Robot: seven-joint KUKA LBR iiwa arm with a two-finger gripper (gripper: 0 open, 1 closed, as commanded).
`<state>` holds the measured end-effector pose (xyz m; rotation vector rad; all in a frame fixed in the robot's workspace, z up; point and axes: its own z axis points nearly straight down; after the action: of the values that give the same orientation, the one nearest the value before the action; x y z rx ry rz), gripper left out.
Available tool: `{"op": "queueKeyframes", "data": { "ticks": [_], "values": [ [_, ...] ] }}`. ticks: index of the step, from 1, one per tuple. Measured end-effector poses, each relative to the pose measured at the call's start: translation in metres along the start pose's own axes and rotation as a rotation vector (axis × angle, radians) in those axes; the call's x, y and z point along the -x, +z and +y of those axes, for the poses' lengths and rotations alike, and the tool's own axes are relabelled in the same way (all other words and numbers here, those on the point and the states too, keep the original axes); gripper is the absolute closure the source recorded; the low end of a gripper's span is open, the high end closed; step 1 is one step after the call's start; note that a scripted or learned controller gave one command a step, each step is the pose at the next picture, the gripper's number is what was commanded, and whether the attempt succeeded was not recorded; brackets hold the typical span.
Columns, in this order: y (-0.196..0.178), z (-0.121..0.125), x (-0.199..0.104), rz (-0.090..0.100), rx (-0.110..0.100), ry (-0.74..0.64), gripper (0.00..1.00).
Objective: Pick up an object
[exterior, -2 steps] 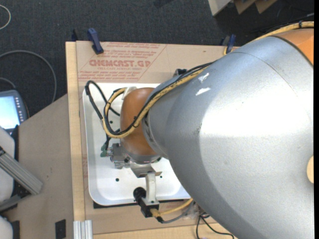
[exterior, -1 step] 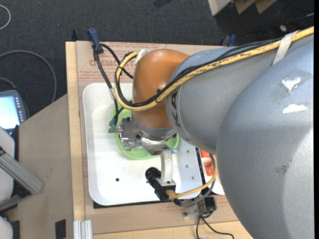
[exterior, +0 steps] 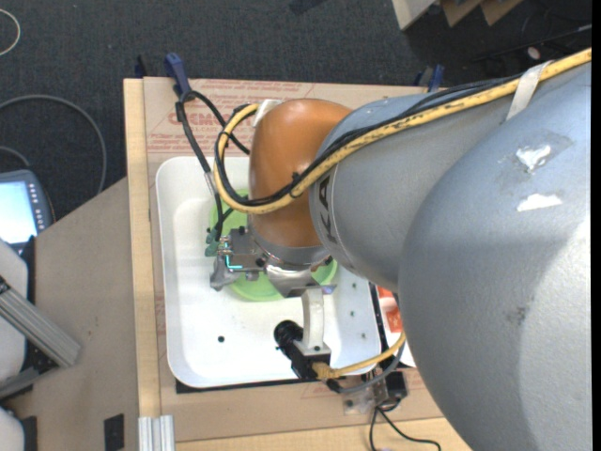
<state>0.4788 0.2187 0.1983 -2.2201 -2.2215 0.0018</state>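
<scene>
The arm [exterior: 451, 205] comes in from the right and bends down over the left bin [exterior: 183, 252], its orange band [exterior: 282, 172] above the wrist, and the gripper [exterior: 228, 256] is low inside the bin, just at the left edge of a green object [exterior: 252, 287]. This green object lies flat on the bin floor, mostly hidden under the wrist. If the gripper is open or closed, I cannot tell.

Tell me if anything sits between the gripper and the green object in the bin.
Nothing visible does. The gripper is low over the white bin, right at the green object, which the arm partly hides.
</scene>
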Motion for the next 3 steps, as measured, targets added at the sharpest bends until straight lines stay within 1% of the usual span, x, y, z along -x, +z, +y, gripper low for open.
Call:
{"op": "queueKeyframes", "data": {
  "ticks": [1, 2, 3],
  "values": [
    [0.045, 0.065, 0.057, -0.004, 0.002, 0.008, 0.00],
    [0.032, 0.063, 0.051, 0.000, 0.004, 0.001, 1.00],
    [0.065, -0.005, -0.006, 0.001, -0.010, -0.007, 1.00]
  ]
}}
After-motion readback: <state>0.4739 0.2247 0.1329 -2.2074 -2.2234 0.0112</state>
